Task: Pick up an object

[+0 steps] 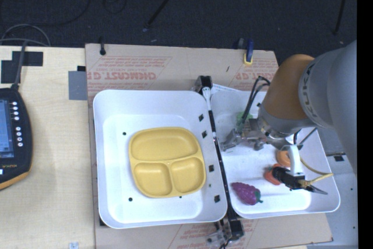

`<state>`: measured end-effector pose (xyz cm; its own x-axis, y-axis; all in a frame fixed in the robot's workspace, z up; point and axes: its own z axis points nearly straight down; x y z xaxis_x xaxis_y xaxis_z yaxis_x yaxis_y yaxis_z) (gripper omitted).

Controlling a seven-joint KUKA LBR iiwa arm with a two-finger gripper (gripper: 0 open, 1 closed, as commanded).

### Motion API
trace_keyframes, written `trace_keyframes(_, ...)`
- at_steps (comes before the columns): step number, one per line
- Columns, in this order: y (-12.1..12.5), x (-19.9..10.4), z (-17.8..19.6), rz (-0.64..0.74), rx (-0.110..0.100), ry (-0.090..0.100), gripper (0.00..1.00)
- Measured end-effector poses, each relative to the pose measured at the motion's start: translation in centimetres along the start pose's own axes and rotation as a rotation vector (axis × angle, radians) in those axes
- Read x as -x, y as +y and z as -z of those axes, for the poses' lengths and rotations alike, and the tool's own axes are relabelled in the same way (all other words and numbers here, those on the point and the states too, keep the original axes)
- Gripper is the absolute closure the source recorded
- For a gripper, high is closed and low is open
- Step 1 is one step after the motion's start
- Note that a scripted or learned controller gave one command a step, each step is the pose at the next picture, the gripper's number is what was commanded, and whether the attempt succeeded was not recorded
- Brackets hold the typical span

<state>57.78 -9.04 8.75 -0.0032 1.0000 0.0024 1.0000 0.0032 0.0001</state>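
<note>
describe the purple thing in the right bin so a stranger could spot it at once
Take the right-hand shallow white bin. Near its lower edge in the view, by its left wall, lies a small purple knobbly toy fruit. It is the only purple item; beside it lies an orange-red piece.

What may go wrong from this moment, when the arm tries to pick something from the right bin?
1. The gripper sits close to the right bin's inner wall; going down there, it may strike that wall.
2. The purple object and the red-orange object lie apart from it, so closing here may catch nothing.
</note>
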Motion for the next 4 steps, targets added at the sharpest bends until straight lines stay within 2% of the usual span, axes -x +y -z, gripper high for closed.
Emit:
trace_keyframes(1, -5.4, -2.6, 25.2, -0.002, 0.015, -0.003, 0.00)
trace_keyframes(2, -5.5, -2.7, 25.3, 0.000, -0.003, -0.002, 1.00)
trace_keyframes(3, -7.0, -5.1, 45.8, -0.001, 0.017, -0.002, 1.00)
trace_keyframes(4, -6.0, -6.3, 31.7, -0.002, -0.017, -0.002, 1.00)
